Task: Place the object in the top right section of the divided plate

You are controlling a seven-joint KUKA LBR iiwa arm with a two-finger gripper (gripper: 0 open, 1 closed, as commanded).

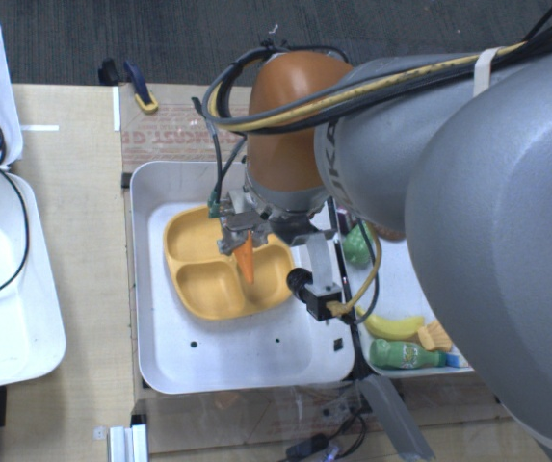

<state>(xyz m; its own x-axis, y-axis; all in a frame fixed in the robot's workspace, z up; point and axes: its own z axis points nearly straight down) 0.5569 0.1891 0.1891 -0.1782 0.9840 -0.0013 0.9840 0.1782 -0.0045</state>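
A yellow divided plate lies in the left white bin. My gripper hangs over the plate's right side, under the orange wrist band. An orange carrot sits between its fingers, pointing down over the plate's upper right part. The arm hides the plate's right edge and much of the top right section.
The right bin holds a yellow banana, a green bottle, a green round item and a small orange piece. The big grey arm covers the right of the view. A clamp lies on the bench behind.
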